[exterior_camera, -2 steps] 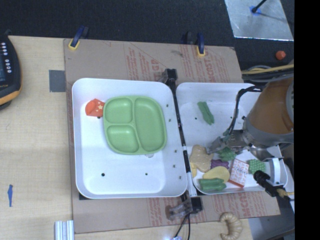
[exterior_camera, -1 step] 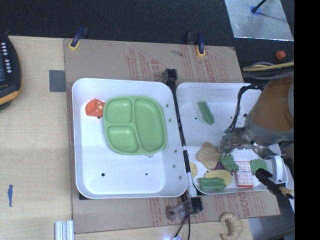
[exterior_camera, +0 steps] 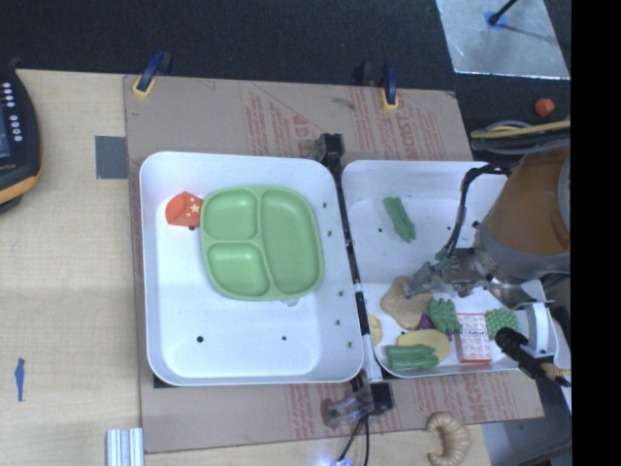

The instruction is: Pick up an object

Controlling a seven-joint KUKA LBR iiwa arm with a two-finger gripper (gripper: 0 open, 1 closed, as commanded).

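Observation:
My gripper [exterior_camera: 434, 278] hangs low over the right bin [exterior_camera: 369, 187], just above a tan flat piece [exterior_camera: 401, 306] and a small dark green knobbly toy [exterior_camera: 443, 315]. Around them lie a yellow piece [exterior_camera: 425, 339], a green pod [exterior_camera: 411, 358], a red and white box [exterior_camera: 473, 339] and a light green bumpy toy [exterior_camera: 502, 319]. A long green pod [exterior_camera: 398, 218] lies alone further back in that bin. The arm's grey body and orange band [exterior_camera: 529, 212] cover the bin's right side.
The left bin [exterior_camera: 243, 357] holds a green divided plate [exterior_camera: 262, 242] and a red toy [exterior_camera: 182, 209] by its back left corner. Blue and yellow clamps [exterior_camera: 388, 85] pin the cardboard. A tan curled object [exterior_camera: 449, 438] lies in front of the bins. A pendant [exterior_camera: 15, 139] sits far left.

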